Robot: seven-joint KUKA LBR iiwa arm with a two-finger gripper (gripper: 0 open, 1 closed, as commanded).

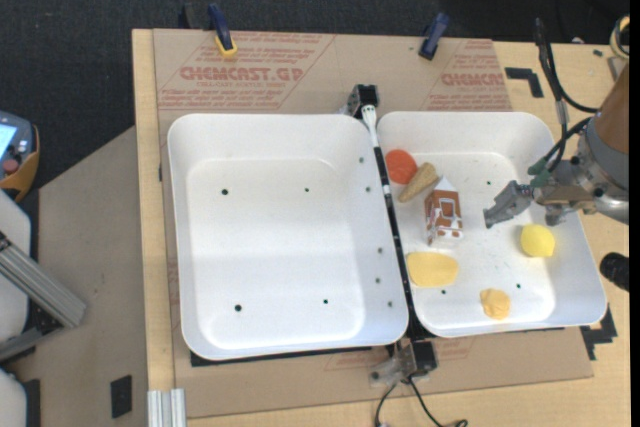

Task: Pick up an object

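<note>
Gripper (505, 207) hangs over right bin (470, 130), right of frame center; can't tell jaw state. Orange ball (401, 165), tan wedge (419, 180), small carton (443, 214), yellow pieces (432, 268) lie below-left, apart.

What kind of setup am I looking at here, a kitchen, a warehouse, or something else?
Likely a robot lab bench for grasping trials: two white bins on a clamped cardboard sheet, small toy-like items such as a yellow ball, and loose cables.
</note>
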